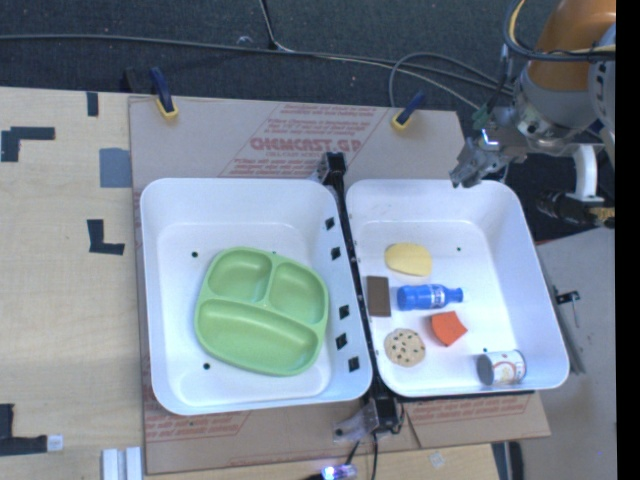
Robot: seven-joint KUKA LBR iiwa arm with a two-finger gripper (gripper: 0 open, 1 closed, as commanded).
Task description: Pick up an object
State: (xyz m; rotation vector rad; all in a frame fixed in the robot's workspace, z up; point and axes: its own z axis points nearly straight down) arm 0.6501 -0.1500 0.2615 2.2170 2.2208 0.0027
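My claw (478,165) sits above the far right corner of the right bin (520,230), just over the rim, nothing between the fingers; can't tell from this angle whether they're open or closed. All candidates are in the right bin: yellow lemon-shaped piece (408,259) near the middle, blue bottle (428,296) lying on its side just below it, brown rectangular block (378,296) just left of the bottle, chocolate-chip cookie (404,347) below the block, orange-red wedge (448,328) between cookie and bottle, small can (500,368) on its side in the near right corner. All well apart from my claw. Left bin (160,218) holds a green divided plate (262,311), three compartments, lying flat.
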